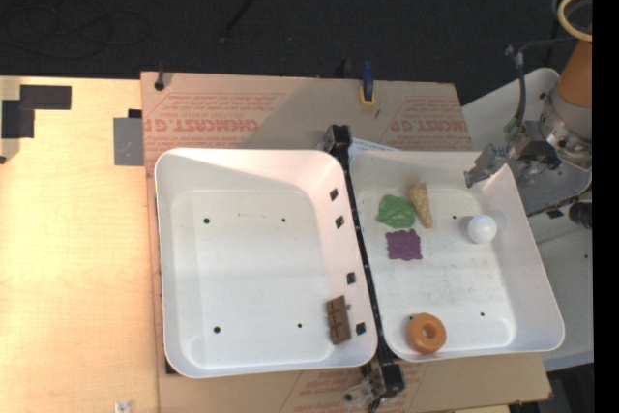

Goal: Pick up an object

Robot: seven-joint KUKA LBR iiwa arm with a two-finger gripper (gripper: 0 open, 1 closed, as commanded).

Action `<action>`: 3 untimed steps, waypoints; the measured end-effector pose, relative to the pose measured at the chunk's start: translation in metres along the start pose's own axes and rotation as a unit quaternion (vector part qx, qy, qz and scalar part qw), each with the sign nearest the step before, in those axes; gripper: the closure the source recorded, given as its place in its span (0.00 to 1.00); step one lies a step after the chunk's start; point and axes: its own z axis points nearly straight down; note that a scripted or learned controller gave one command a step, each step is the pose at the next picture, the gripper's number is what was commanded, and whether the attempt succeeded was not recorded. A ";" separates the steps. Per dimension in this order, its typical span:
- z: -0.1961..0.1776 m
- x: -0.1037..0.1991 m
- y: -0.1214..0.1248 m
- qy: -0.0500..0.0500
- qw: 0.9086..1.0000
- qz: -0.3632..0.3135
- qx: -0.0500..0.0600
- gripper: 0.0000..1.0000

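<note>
The right bin (522, 305) holds a green lump (397, 211) with a tan cone (420, 204) leaning beside it. A flat purple piece (404, 246) lies just below them. A white ball (481, 228) rests near the bin's right wall, and an orange ring (426, 333) sits by the front rim. In the left bin (193, 208) a brown block (338, 319) lies in the front right corner. My gripper (491, 166) hangs over the right bin's far right corner, above and slightly right of the white ball, apart from every object.
The two bins meet at a black clamp line (353, 247). Cardboard (290, 116) lies under both bins, with a wooden bench top (68, 256) to the left. The grey arm with its orange band (578, 73) and cables crowd the right edge.
</note>
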 end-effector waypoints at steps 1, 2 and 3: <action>0.136 0.030 0.009 0.000 1.000 0.000 -0.002 0.00; -0.087 0.071 0.029 -0.001 1.000 -0.002 -0.009 0.00; -0.231 0.103 0.026 0.000 1.000 -0.001 -0.003 0.00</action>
